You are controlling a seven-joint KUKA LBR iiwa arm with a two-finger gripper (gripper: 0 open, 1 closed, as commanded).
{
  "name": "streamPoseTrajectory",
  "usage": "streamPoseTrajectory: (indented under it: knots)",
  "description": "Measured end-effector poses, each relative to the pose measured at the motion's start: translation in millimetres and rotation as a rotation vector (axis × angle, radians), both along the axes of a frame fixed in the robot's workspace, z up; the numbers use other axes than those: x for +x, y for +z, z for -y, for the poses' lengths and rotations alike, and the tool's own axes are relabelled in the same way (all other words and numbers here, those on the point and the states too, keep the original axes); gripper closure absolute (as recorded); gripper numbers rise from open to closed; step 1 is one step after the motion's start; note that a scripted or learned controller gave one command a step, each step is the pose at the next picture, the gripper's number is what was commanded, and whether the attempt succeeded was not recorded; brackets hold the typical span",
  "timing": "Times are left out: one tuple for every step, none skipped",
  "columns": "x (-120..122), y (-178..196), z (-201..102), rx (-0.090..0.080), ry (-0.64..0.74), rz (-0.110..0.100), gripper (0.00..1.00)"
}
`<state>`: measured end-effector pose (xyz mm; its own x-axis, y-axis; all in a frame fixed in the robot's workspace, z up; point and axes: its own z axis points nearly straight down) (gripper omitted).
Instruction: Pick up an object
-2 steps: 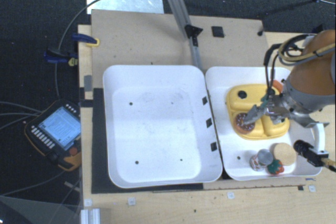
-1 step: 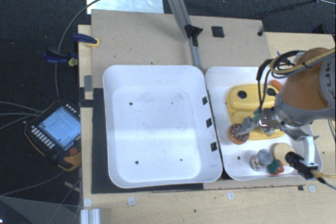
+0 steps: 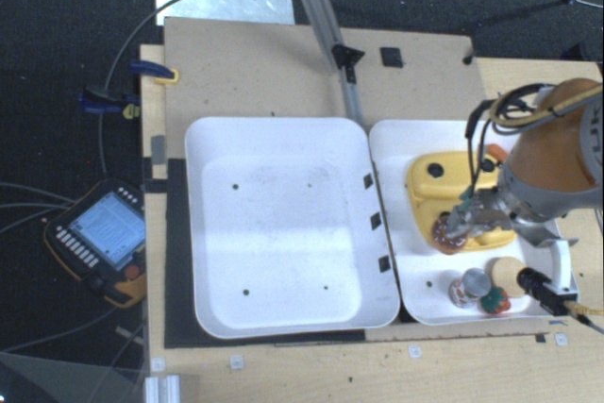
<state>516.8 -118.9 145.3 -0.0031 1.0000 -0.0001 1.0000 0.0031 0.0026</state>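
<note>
Gripper (image 3: 469, 224) sits low in the right bin (image 3: 401, 203); finger state cannot be told. Directly beneath it lies a brown ringed object (image 3: 447, 236), touching the yellow container's (image 3: 442, 176) near edge. A small toy cluster (image 3: 479, 290) lies just below the gripper.

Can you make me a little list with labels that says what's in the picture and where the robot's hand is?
Bins: two shallow white bins, side by side
Right bin: flat yellow plastic object, small brown ring-shaped object, cluster of small toys near the front
Arm: grey arm with orange band, over the right bin
Hand: low beside the brown ring-shaped object
Holding: can't tell
</note>
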Motion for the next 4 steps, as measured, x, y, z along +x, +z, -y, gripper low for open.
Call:
streamPoseTrajectory:
  knots:
    - [4,43,2,-0.001,0.001,0.003,1.00]
    - [6,71,2,-0.001,0.002,0.002,1.00]
    - [19,69,-56,0.002,0.008,0.000,1.00]
    - [43,82,-104,0.002,0.008,0.002,1.00]
